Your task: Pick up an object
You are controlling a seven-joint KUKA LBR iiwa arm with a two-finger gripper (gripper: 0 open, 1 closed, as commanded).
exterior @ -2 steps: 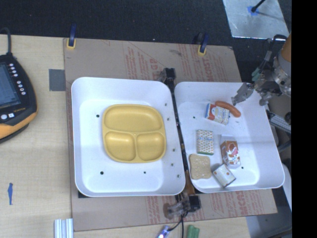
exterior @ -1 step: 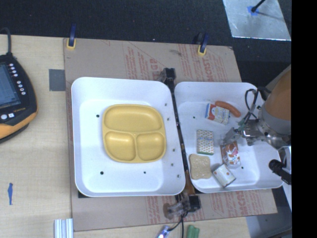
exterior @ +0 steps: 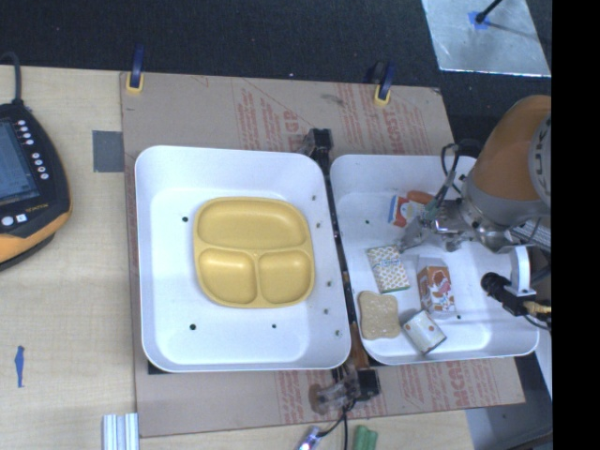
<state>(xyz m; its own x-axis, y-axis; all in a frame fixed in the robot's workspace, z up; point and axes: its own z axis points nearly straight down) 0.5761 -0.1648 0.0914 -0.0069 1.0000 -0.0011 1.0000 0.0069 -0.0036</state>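
Nearest the camera in the right bin (exterior: pixel 487 345) lie the silver can (exterior: pixel 424 332) and tan sponge (exterior: pixel 379 314). Behind them, the patterned packet (exterior: pixel 388 269), long axis running away from us. The hand (exterior: pixel 433 223) hovers just beyond-right; grip unreadable.

You'll see red lettering printed along the edges of the cardboard sheet (exterior: pixel 281 97) under the bins, and print on the small packets (exterior: pixel 435 288), but none of it is legible.
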